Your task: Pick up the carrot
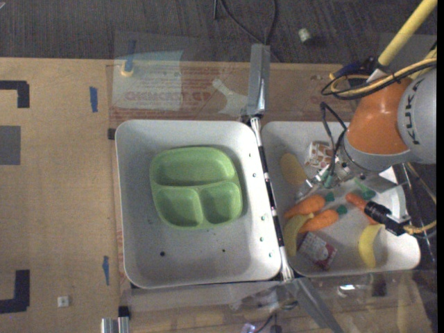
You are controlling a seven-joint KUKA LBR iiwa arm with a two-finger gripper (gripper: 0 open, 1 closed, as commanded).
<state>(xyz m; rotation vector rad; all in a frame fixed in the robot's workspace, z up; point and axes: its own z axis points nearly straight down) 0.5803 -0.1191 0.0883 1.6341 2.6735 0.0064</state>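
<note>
Two orange carrots with green tops lie side by side in the right bin point(409, 255): one carrot point(305, 205) and, just below it, a second carrot point(320, 220). A third, smaller carrot point(359, 202) lies to their right, partly under the arm. My gripper point(332, 179) hangs from the orange-banded wrist, just above and to the right of the upper carrot and low over the bin floor. Nothing shows as held.
A green divided plate point(198, 186) sits in the left bin point(132, 214). The right bin also holds a pale yellow piece point(292, 168), a yellow piece point(294, 232), a yellow banana-like piece point(371, 245), a red-and-white packet point(318, 250) and another packet point(320, 152). Cables trail at the upper right.
</note>
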